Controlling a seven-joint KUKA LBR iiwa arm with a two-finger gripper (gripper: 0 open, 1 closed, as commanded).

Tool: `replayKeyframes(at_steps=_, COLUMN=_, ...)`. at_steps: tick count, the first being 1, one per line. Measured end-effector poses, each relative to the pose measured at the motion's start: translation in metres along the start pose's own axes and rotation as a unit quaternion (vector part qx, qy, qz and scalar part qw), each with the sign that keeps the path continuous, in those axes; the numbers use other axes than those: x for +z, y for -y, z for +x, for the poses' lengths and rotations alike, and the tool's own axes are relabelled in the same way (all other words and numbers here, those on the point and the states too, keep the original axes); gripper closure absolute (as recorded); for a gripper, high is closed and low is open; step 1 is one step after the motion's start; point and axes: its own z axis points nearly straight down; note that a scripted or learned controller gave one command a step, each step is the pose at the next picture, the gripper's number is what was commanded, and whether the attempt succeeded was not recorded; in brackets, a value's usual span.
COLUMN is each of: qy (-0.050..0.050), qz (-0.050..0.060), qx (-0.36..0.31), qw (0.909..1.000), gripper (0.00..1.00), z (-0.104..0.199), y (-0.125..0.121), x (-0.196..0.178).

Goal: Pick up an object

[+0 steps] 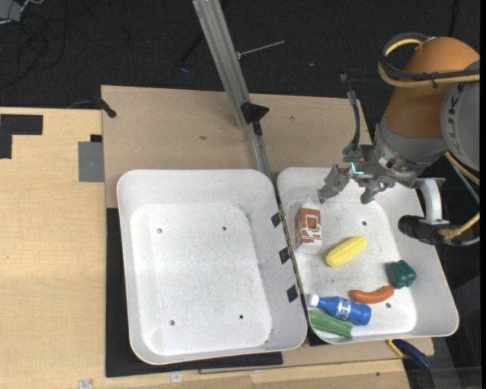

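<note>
My gripper (352,188) hangs over the far end of the right bin (425,318), fingers spread open with nothing between them. Below it in that bin lie a white and orange carton (309,228) against the left wall, a yellow corn cob (346,250) near the middle, a dark green block (402,275) at the right, an orange-red sausage (371,295), a blue bottle (343,309) and a green cucumber-shaped piece (330,325) at the near edge. The carton is the closest object to the gripper, lying just below and left of it.
The left bin (146,209) sits beside the right one, joined by black clips (284,255) along the shared wall. A slanted aluminium rail (231,75) rises behind the bins. A black cable end (421,228) hangs at the right bin's right edge.
</note>
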Motion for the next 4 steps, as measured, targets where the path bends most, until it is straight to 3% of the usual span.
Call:
replayKeyframes(at_steps=1, qy=0.001, qz=-0.002, qx=0.001, qw=1.0, gripper=0.0, z=-0.001, y=-0.001, x=-0.002)
replayKeyframes(at_steps=3, qy=0.0, qz=0.0, qx=0.001, qw=1.0, gripper=0.0, z=0.007, y=0.001, x=0.105)
replayKeyframes(at_steps=4, qy=0.0, qz=-0.003, qx=0.003, qw=1.0, gripper=0.0, z=0.008, y=0.0, x=0.125)
